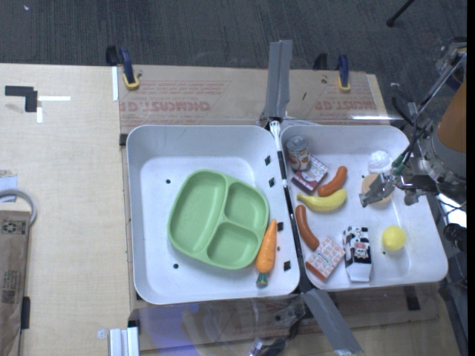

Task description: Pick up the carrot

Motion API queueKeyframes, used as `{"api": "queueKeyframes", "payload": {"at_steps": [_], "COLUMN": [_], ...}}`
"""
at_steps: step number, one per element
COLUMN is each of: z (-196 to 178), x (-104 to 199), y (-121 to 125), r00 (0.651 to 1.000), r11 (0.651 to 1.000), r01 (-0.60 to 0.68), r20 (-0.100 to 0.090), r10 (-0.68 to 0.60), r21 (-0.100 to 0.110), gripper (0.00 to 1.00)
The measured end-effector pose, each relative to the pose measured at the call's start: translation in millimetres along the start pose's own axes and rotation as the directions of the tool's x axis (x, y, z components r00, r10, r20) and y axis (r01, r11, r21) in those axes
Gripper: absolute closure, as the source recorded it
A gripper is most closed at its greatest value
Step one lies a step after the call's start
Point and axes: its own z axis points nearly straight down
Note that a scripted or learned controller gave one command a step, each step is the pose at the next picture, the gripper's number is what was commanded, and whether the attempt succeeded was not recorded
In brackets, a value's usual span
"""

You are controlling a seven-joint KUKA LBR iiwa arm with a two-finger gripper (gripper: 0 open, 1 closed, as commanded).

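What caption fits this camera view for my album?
Carrot lies beside the green plate in the left bin; gripper hovers over the right bin.

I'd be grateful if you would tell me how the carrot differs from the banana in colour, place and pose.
The carrot is orange with a green stem end; the banana is yellow. The carrot lies in the left bin, against the right edge of the green divided plate; the banana lies in the right bin, between two sausages. The carrot runs roughly top to bottom in the view; the banana lies nearly across it, curved. Both are toy foods lying flat.
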Motion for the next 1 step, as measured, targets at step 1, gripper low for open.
{"api": "queueKeyframes", "payload": {"at_steps": [1], "z": [-6.2], "x": [-42.1], "y": [-22.0], "r00": [0.999], "r11": [0.999], "r01": [-0.053], "r20": [0.000], "r10": [0.053], "r21": [-0.001], "gripper": [0.00]}}
